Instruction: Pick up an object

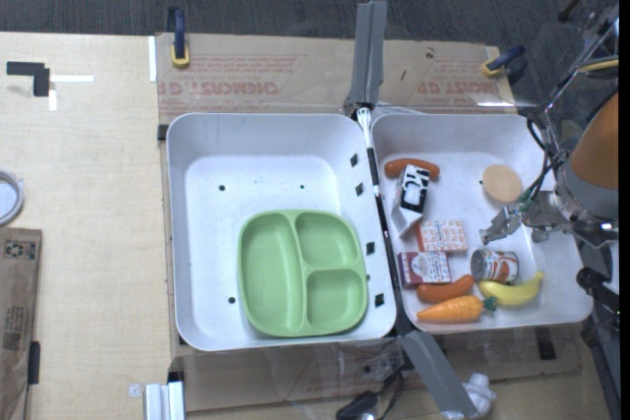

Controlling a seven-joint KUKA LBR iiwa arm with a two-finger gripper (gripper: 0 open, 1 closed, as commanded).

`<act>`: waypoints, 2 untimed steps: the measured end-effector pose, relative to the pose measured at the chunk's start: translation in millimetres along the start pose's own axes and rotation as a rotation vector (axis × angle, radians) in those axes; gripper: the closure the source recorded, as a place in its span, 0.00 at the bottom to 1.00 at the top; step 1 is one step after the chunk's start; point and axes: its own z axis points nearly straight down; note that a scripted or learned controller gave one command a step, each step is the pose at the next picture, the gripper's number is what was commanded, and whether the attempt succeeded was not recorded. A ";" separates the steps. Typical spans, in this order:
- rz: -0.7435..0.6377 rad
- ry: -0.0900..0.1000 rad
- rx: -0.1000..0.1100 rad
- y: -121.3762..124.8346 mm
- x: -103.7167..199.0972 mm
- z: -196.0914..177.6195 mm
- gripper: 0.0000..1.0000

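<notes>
Gripper (pixel 504 223): right bin, centre-right of frame, fingers spread, nothing between them, just above the can.
Left bin (pixel 197 211): green divided tray (pixel 303 272) at lower middle.
Right bin (pixel 463 141): sausage (pixel 410 167) at top, black-and-white packet (pixel 412 193) below it, tan disc (pixel 502 182) upper right.
Lower row: two small cartons (pixel 434 251), can (pixel 494 266), carrot (pixel 452 311), banana (pixel 513 291).

Tool (pixel 502 228) low, fingers apart, empty.

You look down from one fixed camera above the bench, slanted, at middling distance, both white bins (pixel 187 211) in frame.
</notes>
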 end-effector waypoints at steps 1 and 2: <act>0.064 -0.002 0.004 -44.3 52.2 11.9 0.00; 0.068 -0.002 0.003 -43.0 51.1 3.8 1.00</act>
